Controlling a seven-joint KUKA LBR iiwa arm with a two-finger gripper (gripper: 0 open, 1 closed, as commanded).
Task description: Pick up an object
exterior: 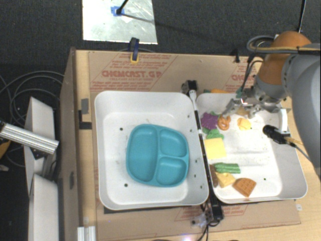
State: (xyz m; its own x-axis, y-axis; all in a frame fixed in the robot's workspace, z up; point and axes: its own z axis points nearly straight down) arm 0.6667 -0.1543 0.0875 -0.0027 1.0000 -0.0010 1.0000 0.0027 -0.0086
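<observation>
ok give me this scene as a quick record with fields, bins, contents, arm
left bin: holds a teal divided plate
right bin: small toy foods along its left side
items: purple piece, yellow block, green piece, waffle-like piece
arm: reaches in from the right, over the right bin's far end
gripper: low, near an orange piece
held: nothing visibly

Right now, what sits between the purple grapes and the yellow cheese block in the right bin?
In the camera view, a small green leafy piece lies between the purple grapes and the yellow cheese block, touching both.
</observation>
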